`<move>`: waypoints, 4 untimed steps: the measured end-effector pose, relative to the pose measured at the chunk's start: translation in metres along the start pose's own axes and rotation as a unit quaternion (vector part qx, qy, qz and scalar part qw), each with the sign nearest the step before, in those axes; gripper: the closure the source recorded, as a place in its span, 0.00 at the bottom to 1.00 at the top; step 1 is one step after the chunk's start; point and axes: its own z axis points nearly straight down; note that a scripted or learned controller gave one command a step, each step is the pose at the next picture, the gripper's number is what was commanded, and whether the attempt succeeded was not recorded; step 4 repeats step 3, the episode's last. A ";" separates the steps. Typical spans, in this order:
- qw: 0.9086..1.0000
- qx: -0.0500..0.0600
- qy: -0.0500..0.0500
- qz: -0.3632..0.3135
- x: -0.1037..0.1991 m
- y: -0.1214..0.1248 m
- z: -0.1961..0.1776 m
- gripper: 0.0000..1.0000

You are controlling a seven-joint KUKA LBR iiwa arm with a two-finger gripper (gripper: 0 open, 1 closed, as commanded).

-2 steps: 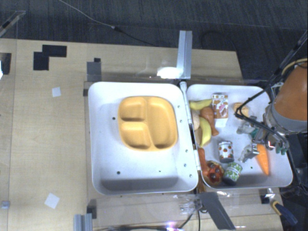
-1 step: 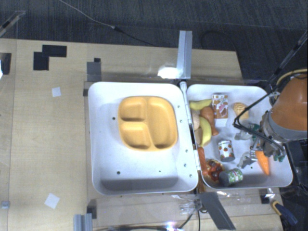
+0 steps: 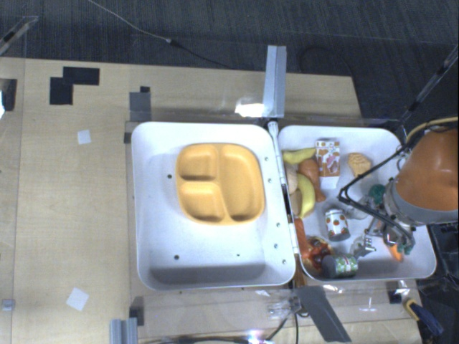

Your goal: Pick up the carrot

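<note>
The carrot [image 3: 395,250] looks like a small orange piece with a green end. It lies near the front right of the right bin [image 3: 423,267], partly hidden under the arm's wrist. My gripper [image 3: 368,244] hangs low over the bin floor just left of it, between a red-and-white can [image 3: 336,223] and the carrot. The grey arm with its orange band [image 3: 432,172] reaches in from the right and covers the bin's right side. Whether the carrot touches the gripper is not clear.
The right bin also holds two bananas [image 3: 306,192], a small printed box [image 3: 328,156], a tan bread piece [image 3: 358,163], a green can [image 3: 346,265] and an orange-red item [image 3: 311,248] by its left wall. The left bin [image 3: 154,192] carries a yellow divided plate [image 3: 218,182].
</note>
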 end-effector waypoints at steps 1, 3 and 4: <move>1.000 0.000 -0.004 -0.004 -0.004 0.002 -0.013 1.00; 0.995 0.000 0.002 0.096 -0.004 -0.020 -0.104 1.00; 0.995 0.000 0.002 0.096 -0.004 -0.020 -0.104 1.00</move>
